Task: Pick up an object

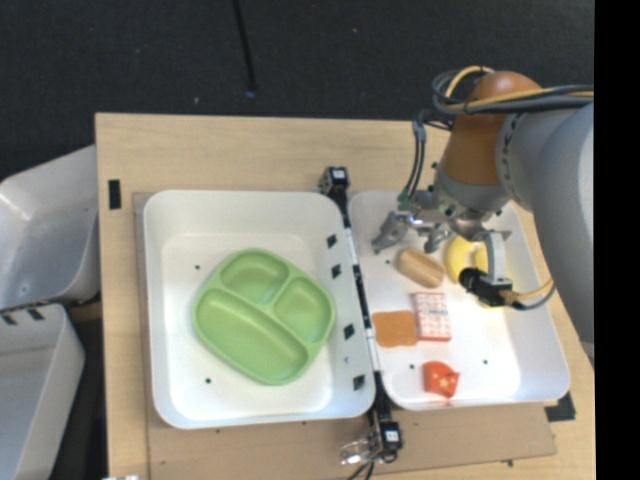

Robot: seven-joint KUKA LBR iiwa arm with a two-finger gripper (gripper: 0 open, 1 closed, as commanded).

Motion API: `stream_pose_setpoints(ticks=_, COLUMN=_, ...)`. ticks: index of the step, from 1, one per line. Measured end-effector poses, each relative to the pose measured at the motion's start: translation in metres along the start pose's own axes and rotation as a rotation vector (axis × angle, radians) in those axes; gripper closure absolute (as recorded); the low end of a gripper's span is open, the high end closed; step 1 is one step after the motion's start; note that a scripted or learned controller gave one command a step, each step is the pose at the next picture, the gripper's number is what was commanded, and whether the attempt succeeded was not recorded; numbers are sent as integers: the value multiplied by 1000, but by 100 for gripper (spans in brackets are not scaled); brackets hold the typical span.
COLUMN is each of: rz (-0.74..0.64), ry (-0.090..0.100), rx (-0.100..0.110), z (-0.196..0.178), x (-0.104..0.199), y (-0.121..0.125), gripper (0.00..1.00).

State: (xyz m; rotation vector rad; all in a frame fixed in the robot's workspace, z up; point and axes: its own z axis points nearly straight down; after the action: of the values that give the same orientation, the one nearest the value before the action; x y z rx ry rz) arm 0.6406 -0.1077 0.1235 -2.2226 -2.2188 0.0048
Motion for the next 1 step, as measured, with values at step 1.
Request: stream_pose_setpoints(ticks=1, rz=3, ry=0, rx=-7, z=-14, x=-1, y=1, gripper=100)
